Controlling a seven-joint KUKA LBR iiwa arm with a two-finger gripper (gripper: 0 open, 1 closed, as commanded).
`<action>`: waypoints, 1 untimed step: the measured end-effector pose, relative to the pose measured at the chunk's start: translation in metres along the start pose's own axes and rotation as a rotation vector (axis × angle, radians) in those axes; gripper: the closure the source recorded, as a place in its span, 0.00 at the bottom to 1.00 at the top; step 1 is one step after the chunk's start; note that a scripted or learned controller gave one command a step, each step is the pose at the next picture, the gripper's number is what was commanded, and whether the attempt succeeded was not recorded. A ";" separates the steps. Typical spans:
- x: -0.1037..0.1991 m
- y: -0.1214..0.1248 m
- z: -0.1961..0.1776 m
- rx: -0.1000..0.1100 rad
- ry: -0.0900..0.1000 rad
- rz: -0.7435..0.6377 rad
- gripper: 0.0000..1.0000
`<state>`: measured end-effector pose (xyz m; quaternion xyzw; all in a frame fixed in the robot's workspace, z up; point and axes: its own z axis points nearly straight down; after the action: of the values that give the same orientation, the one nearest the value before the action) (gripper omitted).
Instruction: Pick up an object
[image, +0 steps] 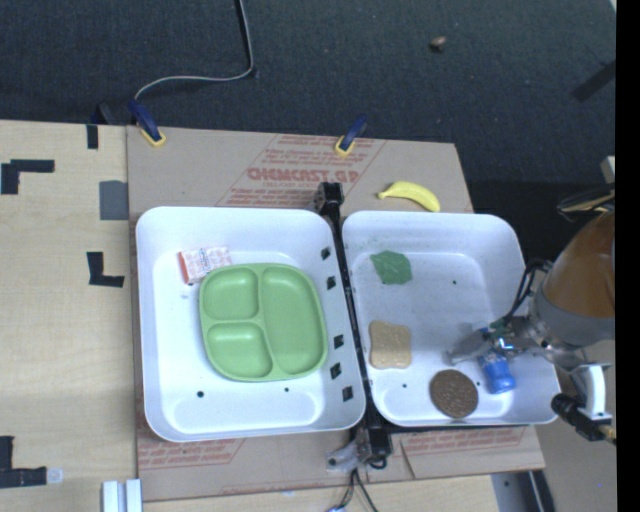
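Camera view from above takes in a desk (60, 300) carrying two shallow white bins side by side on a sheet of brown cardboard (300, 170). All places below are given from the right bin (430, 225).

Just to its left, touching along a black clipped seam, sits the left bin (160, 300). That bin holds a green divided plate (264, 322) with three compartments, and a small red-and-white packet (203, 262) lies at the plate's upper left corner, partly tucked against it.

Inside the right bin, toward its upper left, lies a green scrap (391, 267). Lower down, near the bin's left wall, is a tan square sponge-like piece (390, 345). Near the bin's front wall rests a brown round disc (454, 393). Just right of the disc lies a small blue object (497, 375).

Outside the bin, just past its far wall on the cardboard, lies a yellow banana (409, 195).

The arm (580, 290) comes in over the bin's right wall, grey with an orange band. Its tool (487, 345) reaches down inside the bin's right part, right above the blue object and close beside the disc. Whether the tool is released or clenched cannot be told, and nothing can be made out between its tips.
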<state>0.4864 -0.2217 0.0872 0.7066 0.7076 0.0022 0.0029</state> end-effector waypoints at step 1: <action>-0.002 0.000 -0.010 -0.001 -0.005 0.002 1.00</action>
<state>0.4865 -0.2237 0.0969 0.7073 0.7069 0.0010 0.0052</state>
